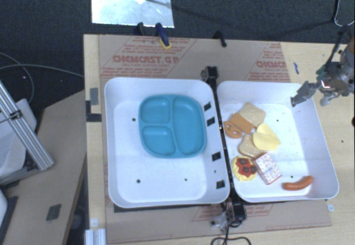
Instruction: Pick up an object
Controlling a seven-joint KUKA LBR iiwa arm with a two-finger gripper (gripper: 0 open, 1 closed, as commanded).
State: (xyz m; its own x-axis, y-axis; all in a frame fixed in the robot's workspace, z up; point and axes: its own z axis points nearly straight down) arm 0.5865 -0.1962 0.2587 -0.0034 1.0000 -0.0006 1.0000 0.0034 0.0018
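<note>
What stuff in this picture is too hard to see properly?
- Gripper, camera view: small and blurred near the right edge, so whether it is open or shut cannot be told.
- Arm: cut off by the right edge.
- Small carton in the right bin: its print is too small to read.
- Bread pieces: they overlap, hiding parts.

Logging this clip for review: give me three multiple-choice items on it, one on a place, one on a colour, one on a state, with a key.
1. Where does the sausage lie?
A. on the plate
B. right bin, near corner
C. on the bench outside the bins

2. What colour is the plate?
A. blue
B. red
C. green

3. How does the gripper stand?
A. holding the sausage
B. pressed on the plate
C. holding nothing, at the right bin's far right edge

Key: 1 B, it rests by that bin's front rim; 2 A, it shows blue in the left bin; 3 C, nothing sits between its fingers.
</note>
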